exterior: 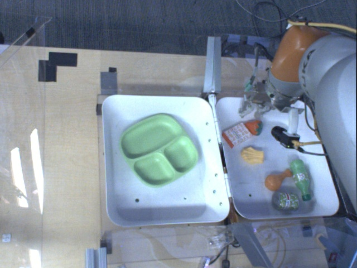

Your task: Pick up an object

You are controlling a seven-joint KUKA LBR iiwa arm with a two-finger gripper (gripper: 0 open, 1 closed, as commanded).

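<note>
While the arm [318, 66] leans in from the right, its gripper [257, 99] hangs at the back of the right bin [329, 205], just behind a red-white packet [236, 134] w/ an orange-red piece [254, 128] beside it. Can't tell the gripper's state. Also there: yellow lump [252, 156], orange toy [276, 180], green bottle [301, 178], round can [286, 201]. Green tray [159, 148] sits in the left bin [117, 205]

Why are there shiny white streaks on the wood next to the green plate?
In the camera view, the streaks are glare from lights overhead, bouncing off a clear sheet over the bench's left side; the green plate is evenly lit and sharp, throwing a soft shadow on its bin; the tool looks slightly blurry.
</note>
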